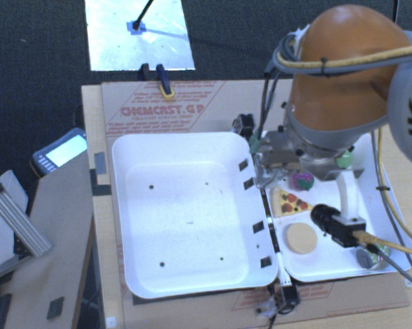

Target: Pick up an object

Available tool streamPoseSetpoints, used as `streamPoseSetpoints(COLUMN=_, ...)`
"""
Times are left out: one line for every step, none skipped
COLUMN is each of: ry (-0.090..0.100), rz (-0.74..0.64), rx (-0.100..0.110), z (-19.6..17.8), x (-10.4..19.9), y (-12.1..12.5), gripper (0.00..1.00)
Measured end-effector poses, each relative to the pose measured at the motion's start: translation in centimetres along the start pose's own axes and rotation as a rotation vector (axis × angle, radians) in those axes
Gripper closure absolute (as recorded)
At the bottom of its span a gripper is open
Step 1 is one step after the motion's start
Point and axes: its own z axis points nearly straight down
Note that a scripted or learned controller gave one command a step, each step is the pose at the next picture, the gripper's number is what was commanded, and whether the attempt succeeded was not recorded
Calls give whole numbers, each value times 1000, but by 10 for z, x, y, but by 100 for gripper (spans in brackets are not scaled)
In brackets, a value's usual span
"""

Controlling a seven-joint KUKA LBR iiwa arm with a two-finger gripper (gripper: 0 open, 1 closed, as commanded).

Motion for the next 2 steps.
streamPoseSetpoints(ry=3, rz=3, rx=-20, z=-82, x=13, y=13, gripper=100)
streamPoseSetpoints(ry=4, rz=-2, rx=-17, z=-135, x=69, y=-1, gripper=100)
